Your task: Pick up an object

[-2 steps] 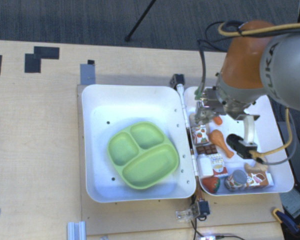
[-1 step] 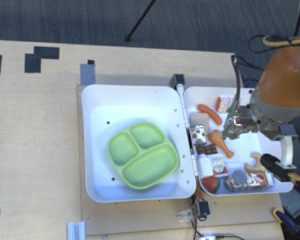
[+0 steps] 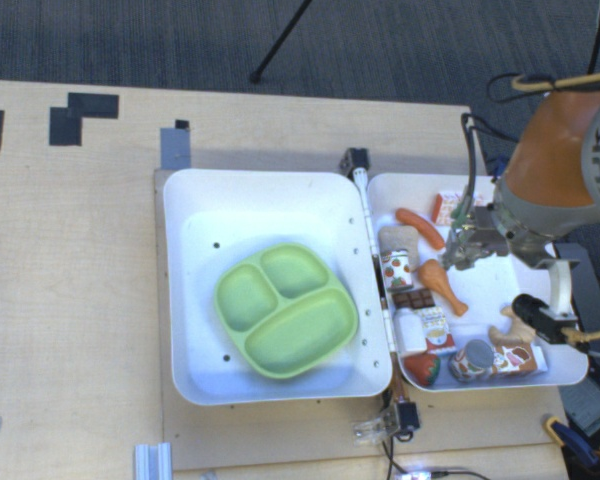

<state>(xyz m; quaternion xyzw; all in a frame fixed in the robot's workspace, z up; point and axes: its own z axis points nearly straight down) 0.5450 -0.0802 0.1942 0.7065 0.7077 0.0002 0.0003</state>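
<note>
While I look down on the bench through the fixed camera, I take the green divided plate as my landmark; it lies in the left white bin and fills most of that bin's floor. To the right of the plate, across the rim where the two bins meet, the right white bin holds a scatter of small toy foods. Nearest the plate I see a small can with a picture label, and just below it a dark chocolate bar. Further right from the plate lies an orange drumstick, and above it an orange carrot. At the bin's lower end, right of the plate's bottom edge, sit a red strawberry and a grey tin. The gripper hangs over the right bin, just beside the drumstick's upper end, under the grey arm with its orange band. I cannot tell how its fingers stand.
</note>
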